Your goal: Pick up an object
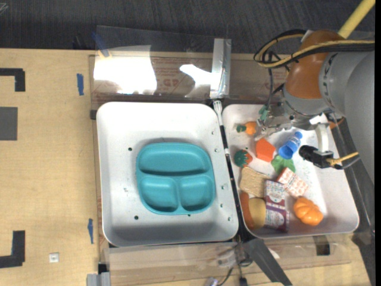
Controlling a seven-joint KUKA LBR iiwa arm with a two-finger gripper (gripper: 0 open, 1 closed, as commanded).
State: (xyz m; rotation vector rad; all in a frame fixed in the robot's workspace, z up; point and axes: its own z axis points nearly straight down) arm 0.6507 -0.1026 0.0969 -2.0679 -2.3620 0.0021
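gripper (275, 119) over right bin (345, 189) far corner | finger state – cannot tell | nearest: small carrot (248, 127) just left, orange block (265, 149) just below – both close

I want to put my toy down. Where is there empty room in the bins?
The left white bin has bare floor all around the teal divided plastic tray, widest along its top and left walls. The right white bin is crowded with toy food; its one small free patch lies beside the orange toy pumpkin.

Toys (280, 180) heaped (jumbled) in right bin (345, 210)
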